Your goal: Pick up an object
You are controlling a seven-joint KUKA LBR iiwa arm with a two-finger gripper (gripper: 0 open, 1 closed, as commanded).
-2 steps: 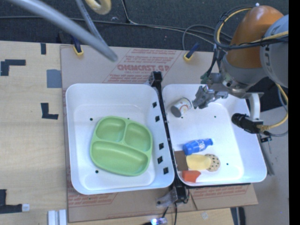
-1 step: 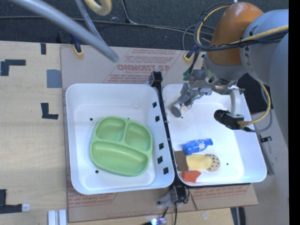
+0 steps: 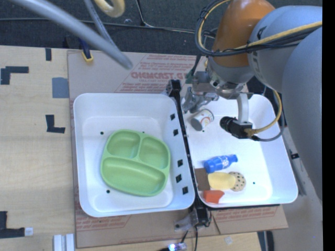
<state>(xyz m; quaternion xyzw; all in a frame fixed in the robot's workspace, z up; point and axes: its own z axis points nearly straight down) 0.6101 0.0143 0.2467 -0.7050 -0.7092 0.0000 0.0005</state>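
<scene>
Now, near to far:

Red thing (image 3: 213,196): it lies at the near edge of the right bin (image 3: 272,192), just in front of the yellow thing.

Yellow thing (image 3: 222,181): it is soft-looking and lies on its side, between the red thing and the blue bottle. A round spotted cookie shape (image 3: 238,181) touches its right end.

Blue bottle (image 3: 220,162): it lies on its side with a white cap at the right end. It is just behind the yellow thing.

Green plate (image 3: 136,162): it has three parts and sits flat in the left bin (image 3: 89,140). It is the one thing in that bin.

Bins: both are white and shallow. They sit side by side on a brown cardboard sheet (image 3: 152,69) with red print.

Small gray and white thing (image 3: 201,121): it lies in the far left part of the right bin, close to the wall between the bins. It is right under the gripper.

Gripper (image 3: 194,106): it hangs low over the far left corner of the right bin, just above the small gray and white thing. I cannot tell how its tips are set, or if they touch anything.

Arm (image 3: 282,41): it is big and gray with an orange band (image 3: 238,27). It comes in from the right, over the far side of the right bin.

Table (image 3: 26,140): it is light wood with dark tape marks, to the left of the bins.
</scene>
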